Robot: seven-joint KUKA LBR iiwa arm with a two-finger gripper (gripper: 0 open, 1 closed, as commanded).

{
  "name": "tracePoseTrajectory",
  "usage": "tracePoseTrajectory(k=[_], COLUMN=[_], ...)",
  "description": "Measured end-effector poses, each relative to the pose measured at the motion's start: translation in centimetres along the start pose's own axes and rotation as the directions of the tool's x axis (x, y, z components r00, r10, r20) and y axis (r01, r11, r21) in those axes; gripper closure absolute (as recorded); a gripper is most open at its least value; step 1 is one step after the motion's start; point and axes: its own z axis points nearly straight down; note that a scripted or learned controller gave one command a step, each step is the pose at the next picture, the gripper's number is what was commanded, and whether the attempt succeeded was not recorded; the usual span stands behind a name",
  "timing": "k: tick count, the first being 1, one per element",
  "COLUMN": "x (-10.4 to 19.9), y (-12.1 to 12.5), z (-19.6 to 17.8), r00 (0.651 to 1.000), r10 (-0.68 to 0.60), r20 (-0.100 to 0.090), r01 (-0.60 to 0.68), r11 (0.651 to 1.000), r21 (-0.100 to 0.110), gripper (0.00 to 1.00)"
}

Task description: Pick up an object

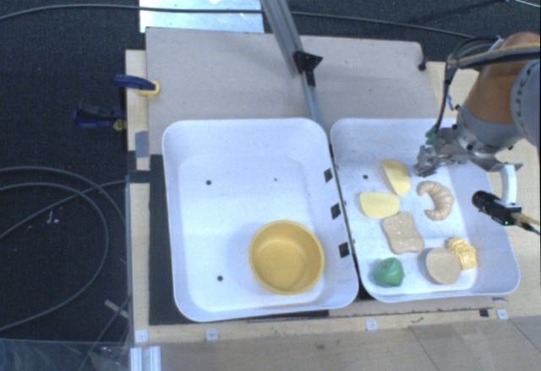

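The right bin [355, 141] holds several toy foods: a yellow wedge [396, 176], a pale yellow slice [379, 205], a tan croissant [437, 199], a toast slice [402, 233], a green piece [389, 272], a round tan piece [441, 266] and a small yellow corn piece [462, 252]. My gripper [425, 161] hangs at the bin's upper right, just right of the yellow wedge and above the croissant. Nothing shows between its fingers.
The left bin [194, 150] holds a yellow bowl [286, 256] near its front right. A metal pole [283, 19] slants across the back of the bench. Blue and yellow clamps [135, 84] sit on the left edge. Cables lie on the dark floor.
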Motion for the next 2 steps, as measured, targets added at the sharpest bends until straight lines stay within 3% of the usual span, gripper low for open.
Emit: tracePoseTrajectory(k=[2], x=[0.2], y=[1.3], z=[-11.3], r00=[1.0], r10=[0.003], r20=[-0.001], r01=[-0.003], r11=[1.0], r21=[0.003], gripper=[1.0])
